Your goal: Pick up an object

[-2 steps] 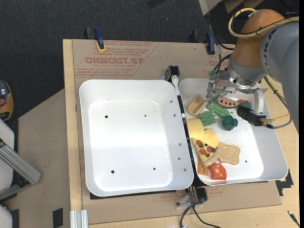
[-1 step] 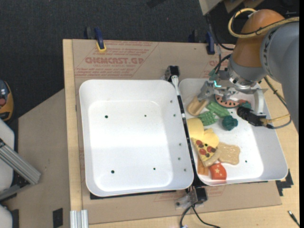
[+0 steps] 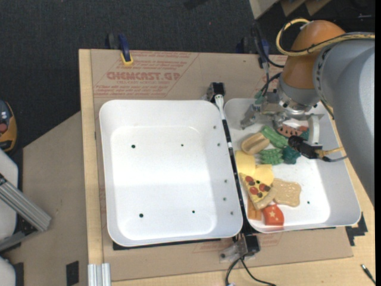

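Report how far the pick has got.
Done: the arm is over the right bin. In hand: nothing shows as lifted; its hand hangs above the green toys. Left: grasping one and raising it. Bread, pizza and tomato lie untouched.

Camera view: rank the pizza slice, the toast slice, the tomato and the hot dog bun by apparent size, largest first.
1. Yellow triangular pizza slice with red toppings
2. Tan toast slice
3. Tan hot dog bun and red tomato look alike; unranked.
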### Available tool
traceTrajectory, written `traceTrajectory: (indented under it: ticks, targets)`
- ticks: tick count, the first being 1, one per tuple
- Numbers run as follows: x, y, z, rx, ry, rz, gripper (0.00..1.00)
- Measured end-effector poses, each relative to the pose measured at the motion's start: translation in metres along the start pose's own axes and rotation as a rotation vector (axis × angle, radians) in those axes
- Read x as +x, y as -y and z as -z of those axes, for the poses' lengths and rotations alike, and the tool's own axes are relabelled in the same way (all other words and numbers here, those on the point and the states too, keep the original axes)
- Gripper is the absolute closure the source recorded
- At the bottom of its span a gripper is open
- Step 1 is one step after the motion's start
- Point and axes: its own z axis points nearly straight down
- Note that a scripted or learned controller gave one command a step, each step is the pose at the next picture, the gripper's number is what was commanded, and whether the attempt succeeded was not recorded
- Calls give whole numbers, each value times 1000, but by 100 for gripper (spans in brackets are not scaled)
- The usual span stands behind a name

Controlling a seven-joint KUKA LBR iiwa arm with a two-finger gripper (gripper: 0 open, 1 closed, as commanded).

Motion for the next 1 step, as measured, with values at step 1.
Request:
traceTrajectory:
  ticks: [1]
  targets:
    - [-40, 14, 2, 3, 0, -5, 0]
